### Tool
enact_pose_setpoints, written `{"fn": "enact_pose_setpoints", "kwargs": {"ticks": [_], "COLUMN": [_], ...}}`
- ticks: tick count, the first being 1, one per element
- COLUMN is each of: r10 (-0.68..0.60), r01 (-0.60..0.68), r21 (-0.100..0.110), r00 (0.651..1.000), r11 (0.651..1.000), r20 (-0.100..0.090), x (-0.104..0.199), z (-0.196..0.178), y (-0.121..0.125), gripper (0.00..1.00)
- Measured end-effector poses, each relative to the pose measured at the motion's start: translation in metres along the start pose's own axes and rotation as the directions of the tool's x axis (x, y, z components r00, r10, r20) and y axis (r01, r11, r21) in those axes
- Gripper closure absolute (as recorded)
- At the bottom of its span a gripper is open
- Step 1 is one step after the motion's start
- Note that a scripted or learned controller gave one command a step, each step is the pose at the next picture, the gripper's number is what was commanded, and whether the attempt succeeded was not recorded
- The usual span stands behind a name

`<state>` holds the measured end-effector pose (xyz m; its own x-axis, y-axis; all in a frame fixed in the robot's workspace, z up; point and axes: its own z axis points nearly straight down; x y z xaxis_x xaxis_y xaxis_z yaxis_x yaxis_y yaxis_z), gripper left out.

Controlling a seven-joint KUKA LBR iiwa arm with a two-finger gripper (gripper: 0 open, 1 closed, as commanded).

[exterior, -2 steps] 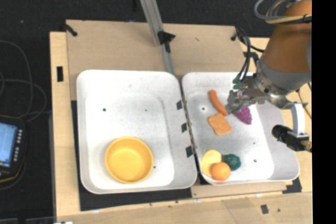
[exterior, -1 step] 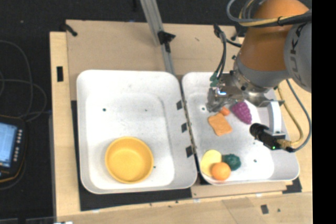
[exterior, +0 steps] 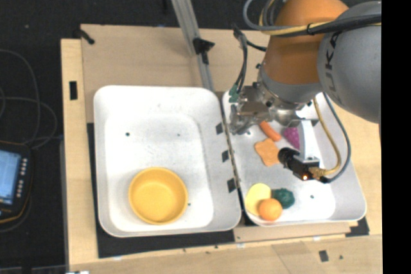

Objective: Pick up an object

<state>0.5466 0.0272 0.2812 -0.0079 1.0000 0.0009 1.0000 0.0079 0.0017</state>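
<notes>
My gripper (exterior: 243, 120) hangs over the left part of the right bin (exterior: 343, 202), under the grey arm with its orange band. Just to its right lie a small orange carrot-like piece (exterior: 271, 131) and a flat orange block (exterior: 266, 153). A purple object (exterior: 292, 136) lies partly under the arm. Near the bin's front sit a yellow round piece (exterior: 257, 192), an orange ball (exterior: 270, 209) and a dark green object (exterior: 284, 196). Nothing shows between the fingers.
A yellow bowl (exterior: 158, 195) sits in the front of the left bin (exterior: 115, 106). A metal pole (exterior: 183, 6) slants up from the bins' divider. A black and orange fitting (exterior: 298, 165) with cables hangs off the arm over the right bin.
</notes>
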Motion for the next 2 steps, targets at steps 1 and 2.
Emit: {"fn": "enact_pose_setpoints", "kwargs": {"ticks": [1,2], "r10": [0.003,0.006], "r01": [-0.003,-0.006], "r21": [0.003,0.002], "r00": [1.0,1.0], "r11": [1.0,1.0], "r20": [0.001,0.001], "x": [0.0417,0.0398], "z": [0.0169,0.016], "y": [-0.0023,-0.002], "gripper": [1.0,0.0]}}
